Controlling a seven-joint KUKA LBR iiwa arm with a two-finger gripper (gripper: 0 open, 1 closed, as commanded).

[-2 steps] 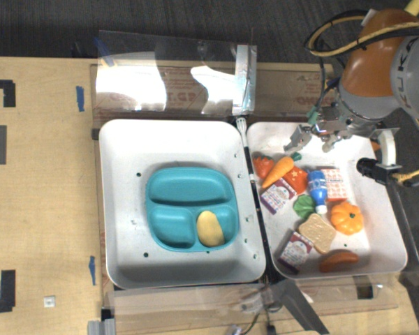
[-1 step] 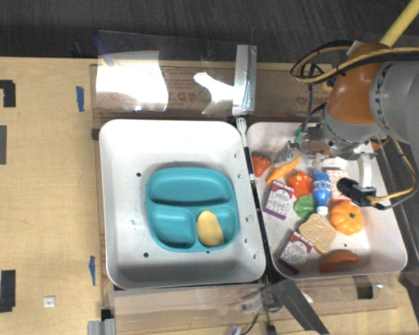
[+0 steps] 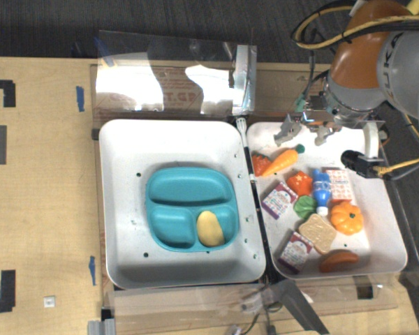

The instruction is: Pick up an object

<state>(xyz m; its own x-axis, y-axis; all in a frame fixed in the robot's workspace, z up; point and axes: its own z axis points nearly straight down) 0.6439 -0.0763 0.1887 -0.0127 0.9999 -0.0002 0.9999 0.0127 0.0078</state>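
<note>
In the right bin (image 3: pixel 394 246), toward six o'clock, lie a brown sausage-like piece (image 3: pixel 339 259), a purple packet (image 3: pixel 295 250) and a cracker (image 3: pixel 316 232). Further up sit a small pumpkin (image 3: pixel 346 216), a green piece (image 3: pixel 305 204), a second purple packet (image 3: pixel 278 201), a red tomato (image 3: pixel 300 182) and a blue-capped bottle (image 3: pixel 322 189). At eleven o'clock lies the carrot (image 3: pixel 283 160). The left bin (image 3: pixel 119 208) holds a teal tray (image 3: pixel 188 208) with a potato (image 3: pixel 210 228). Over the right bin's twelve-o'clock edge hangs the gripper (image 3: pixel 306 132), fingers apparently spread, holding nothing.
</note>
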